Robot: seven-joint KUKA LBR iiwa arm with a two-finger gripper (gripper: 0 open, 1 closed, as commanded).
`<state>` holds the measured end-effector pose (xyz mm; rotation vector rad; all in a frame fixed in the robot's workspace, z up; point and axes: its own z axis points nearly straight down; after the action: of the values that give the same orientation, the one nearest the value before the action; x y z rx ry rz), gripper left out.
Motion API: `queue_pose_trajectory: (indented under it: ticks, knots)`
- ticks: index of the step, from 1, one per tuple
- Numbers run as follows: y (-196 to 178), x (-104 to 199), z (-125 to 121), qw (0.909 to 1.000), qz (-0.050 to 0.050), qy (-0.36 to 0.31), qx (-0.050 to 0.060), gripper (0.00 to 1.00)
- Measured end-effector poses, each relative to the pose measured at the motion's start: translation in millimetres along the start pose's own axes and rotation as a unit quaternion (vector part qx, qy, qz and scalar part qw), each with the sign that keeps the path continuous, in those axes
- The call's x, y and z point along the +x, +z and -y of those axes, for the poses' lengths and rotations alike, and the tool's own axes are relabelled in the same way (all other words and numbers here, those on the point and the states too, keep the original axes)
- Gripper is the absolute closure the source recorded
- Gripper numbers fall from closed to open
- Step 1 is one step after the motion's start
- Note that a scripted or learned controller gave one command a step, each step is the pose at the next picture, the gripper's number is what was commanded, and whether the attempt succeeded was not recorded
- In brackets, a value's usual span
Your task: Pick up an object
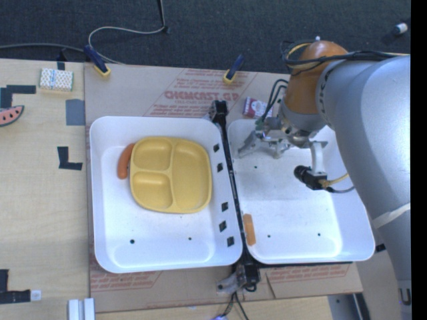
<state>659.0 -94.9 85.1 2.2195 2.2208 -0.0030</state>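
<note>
Bench top is pale wood at left with brown cardboard [180, 99] under two white bins, dark carpet beyond the far edge. Near edge: right bin [300, 245] floor bare across its front half, plenty of open room; a small orange piece [249, 229] lies against its left wall by the divider. Left bin [160, 245] front strip also bare. Further in, left bin holds a yellow divided tray [171, 174], slightly tilted, with an orange sausage-like item [123, 162] touching the tray's left rim. Right bin's far half: gripper [265, 144] low over the floor, fingers spread apart, nothing between them. Grey arm [367, 125] covers the bin's far right corner and is cut off by the frame. Small red-white packet [252, 107] on cardboard past the bins, partly hidden by cables.
</note>
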Motion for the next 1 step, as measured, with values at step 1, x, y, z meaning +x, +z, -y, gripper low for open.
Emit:
queue_pose_trajectory:
  ticks: [1]
  knots:
    - [-10.2, 0.0, -0.4, 1.0, 0.001, -0.001, -0.001, 1.0]
